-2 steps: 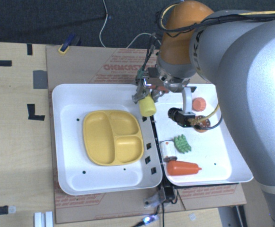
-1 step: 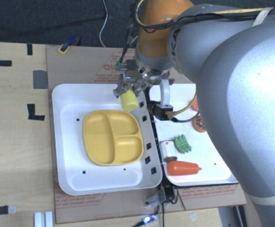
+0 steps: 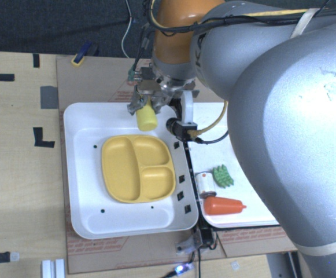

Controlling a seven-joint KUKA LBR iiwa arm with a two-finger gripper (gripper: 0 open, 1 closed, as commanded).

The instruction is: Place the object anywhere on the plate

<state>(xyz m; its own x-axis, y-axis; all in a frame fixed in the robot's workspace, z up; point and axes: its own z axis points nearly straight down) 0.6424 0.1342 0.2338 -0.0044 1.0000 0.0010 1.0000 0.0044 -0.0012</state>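
Two white bins: the left bin (image 3: 78,155) bears one yellow divided plate (image 3: 137,168); the right bin (image 3: 246,216) holds three items — green toy (image 3: 222,176), carrot (image 3: 223,205), small can (image 3: 205,182). One pale-yellow cylinder (image 3: 146,118), stubby and smooth, sits clamped in the gripper (image 3: 146,106) — just above the plate's far edge.

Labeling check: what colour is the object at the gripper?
Yellow; the cylinder matches the plate, in the camera view.

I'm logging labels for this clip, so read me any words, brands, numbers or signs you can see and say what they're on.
None can be read.
Cardboard sheet under the left bin: faint reddish print along its edge, too blurred to read.
Yellow plate, yellow cylinder, carrot: no lettering seen.
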